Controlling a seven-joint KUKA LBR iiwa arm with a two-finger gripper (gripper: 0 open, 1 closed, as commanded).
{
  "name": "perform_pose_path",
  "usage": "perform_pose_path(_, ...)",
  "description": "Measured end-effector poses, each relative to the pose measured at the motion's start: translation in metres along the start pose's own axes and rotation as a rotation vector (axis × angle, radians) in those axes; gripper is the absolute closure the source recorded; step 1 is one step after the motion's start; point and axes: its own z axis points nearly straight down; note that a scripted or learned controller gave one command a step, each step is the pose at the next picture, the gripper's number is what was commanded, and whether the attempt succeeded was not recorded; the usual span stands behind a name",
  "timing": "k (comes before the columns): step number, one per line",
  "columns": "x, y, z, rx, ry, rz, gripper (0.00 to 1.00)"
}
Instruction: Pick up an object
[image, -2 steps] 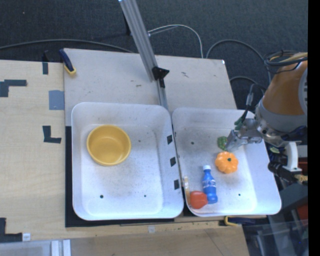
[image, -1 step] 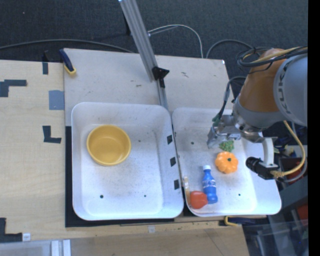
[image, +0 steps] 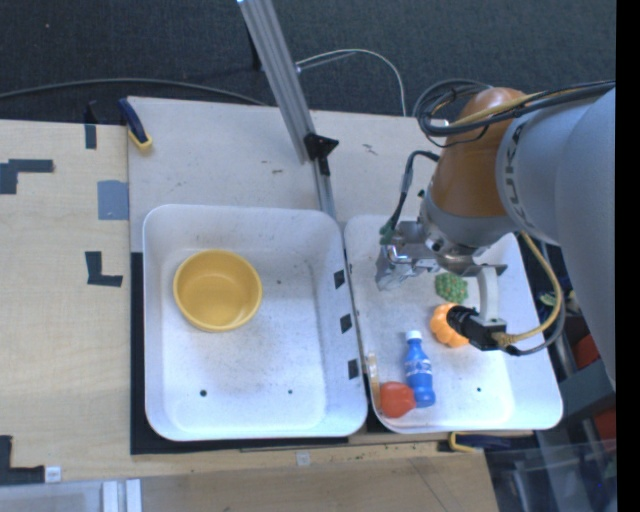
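White plastic makes up both shallow bins, set side by side on the pale wooden bench (image: 60, 330). Nearest the camera, in the right bin (image: 500, 410), a red ball-like object (image: 396, 400) lies close to the front rim, touching the base of a small blue bottle (image: 418, 370) with a white cap that points away from the rim. Just beyond the bottle, toward the arm's side, sits an orange object (image: 445, 324), partly covered by a black fitting and cable. A little farther still lies a small green object (image: 451, 287), close under the arm's wrist.

The gripper (image: 393, 262) hangs over the far part of the right bin, near the wall shared with the left bin (image: 250, 420). Its metal end is too small and blurred to judge; whether it is parted or closed I cannot tell, and nothing is visibly caught in it.

In the left bin a yellow bowl (image: 217, 289) stands upright toward the far left corner. Farther back, a grey metal pole (image: 285, 80) rises at a slant from the bench behind the bins
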Motion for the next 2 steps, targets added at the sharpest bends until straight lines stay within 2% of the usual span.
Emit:
perform_pose_path(1,0.053,0.015,0.004,0.000,0.000,0.000,1.00)
perform_pose_path(2,0.110,0.039,-0.007,-0.002,0.001,0.000,1.00)
